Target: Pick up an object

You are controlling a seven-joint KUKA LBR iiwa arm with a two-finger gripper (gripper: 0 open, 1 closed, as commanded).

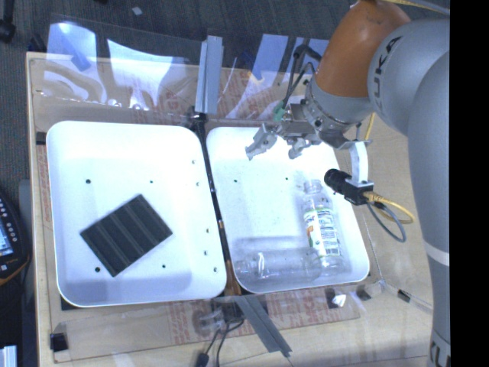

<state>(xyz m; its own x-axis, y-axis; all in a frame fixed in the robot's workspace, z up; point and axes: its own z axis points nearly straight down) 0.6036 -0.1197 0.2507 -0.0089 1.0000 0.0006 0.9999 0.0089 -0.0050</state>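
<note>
two bins [53, 205], two bottles [321, 224], one pad [126, 234]

Clear bottles [321, 224] lying in right bin, dark ribbed slab [126, 234] in left

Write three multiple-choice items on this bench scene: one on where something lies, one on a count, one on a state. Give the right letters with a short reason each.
1. Where does the dark ribbed panel lie?
A. In the left bin
B. In the right bin
C. On the floor beyond the bench

2. How many clear plastic bottles are in the right bin?
A. None
B. Two
C. Five

3. What is the state of the gripper?
A. Shut on a bottle
B. Pressed onto the dark panel
C. Above the right bin's far end, nothing between its jaws

Answers:
1 A: the panel rests at a slant on the floor of the left bin.
2 B: a labelled bottle lies along the right side and a bare one along the near edge.
3 C: the jaws stand spread, clear of both bottles.
</note>
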